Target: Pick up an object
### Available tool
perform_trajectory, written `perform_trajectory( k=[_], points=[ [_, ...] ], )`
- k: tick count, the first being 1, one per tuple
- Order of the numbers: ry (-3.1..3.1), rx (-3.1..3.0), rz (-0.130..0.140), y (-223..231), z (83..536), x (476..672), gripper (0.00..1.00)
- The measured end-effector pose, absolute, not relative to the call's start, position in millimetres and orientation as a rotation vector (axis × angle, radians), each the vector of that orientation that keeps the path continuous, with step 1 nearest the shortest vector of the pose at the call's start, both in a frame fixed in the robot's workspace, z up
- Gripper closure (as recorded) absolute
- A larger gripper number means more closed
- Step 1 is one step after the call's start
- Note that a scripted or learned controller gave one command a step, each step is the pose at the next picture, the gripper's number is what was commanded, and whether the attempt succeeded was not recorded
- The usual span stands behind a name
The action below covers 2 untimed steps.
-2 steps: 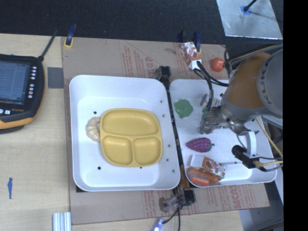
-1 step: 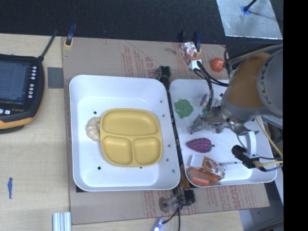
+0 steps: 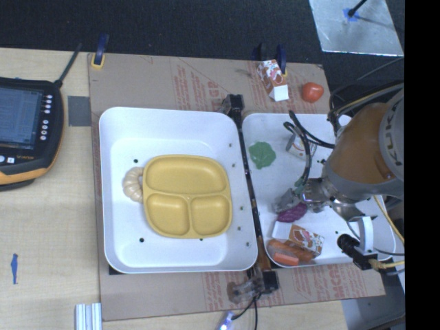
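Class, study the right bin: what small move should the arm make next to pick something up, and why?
Probably a short descent onto the purple item. The gripper sits right at its upper-left edge in the right bin, nearer to it than to the green piece or the packet.

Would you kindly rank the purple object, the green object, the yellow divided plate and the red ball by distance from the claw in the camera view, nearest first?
From the claw, in the right bin:
1. Purple object, right beside it, just below.
2. Green object, same bin, up and to the left.
3. Yellow divided plate, in the left bin.
4. Red ball, on the cardboard beyond the right bin.
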State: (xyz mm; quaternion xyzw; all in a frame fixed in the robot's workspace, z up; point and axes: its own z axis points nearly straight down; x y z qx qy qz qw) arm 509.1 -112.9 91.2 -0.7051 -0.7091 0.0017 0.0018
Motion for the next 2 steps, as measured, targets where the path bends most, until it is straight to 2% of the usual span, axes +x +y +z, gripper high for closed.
perform_trajectory(
  k=[1,2],
  points=[
    [-2.229,-2.208,0.008,-114,101,509.0,1.0],
    [-2.226,-2.213,0.003,-37,192,515.0,1.0]
  ],
)
